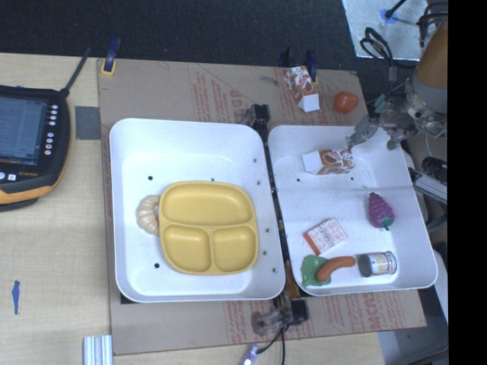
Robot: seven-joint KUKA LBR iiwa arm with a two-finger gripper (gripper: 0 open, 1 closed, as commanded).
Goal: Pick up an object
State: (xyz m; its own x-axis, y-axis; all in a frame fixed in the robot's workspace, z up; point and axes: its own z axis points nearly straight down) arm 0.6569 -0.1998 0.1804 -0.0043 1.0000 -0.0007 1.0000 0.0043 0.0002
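Note:
The right bin (396, 175) holds a small white and brown carton (329, 160) near its far edge, a purple toy fruit (379, 210), a red and white box (326, 236), a green piece with an orange sausage shape (327, 268) and a small can (378, 264). My gripper (378, 137) hangs over the bin's far right corner, just right of the carton. Its two fingers are spread apart with nothing between them.
The left bin (190, 147) carries a yellow divided plate (207, 226) with a beige object (147, 214) at its left side. Behind the bins lie a small carton (301, 86) and a red ball-like toy (346, 101). A teach pendant (27, 143) sits far left.

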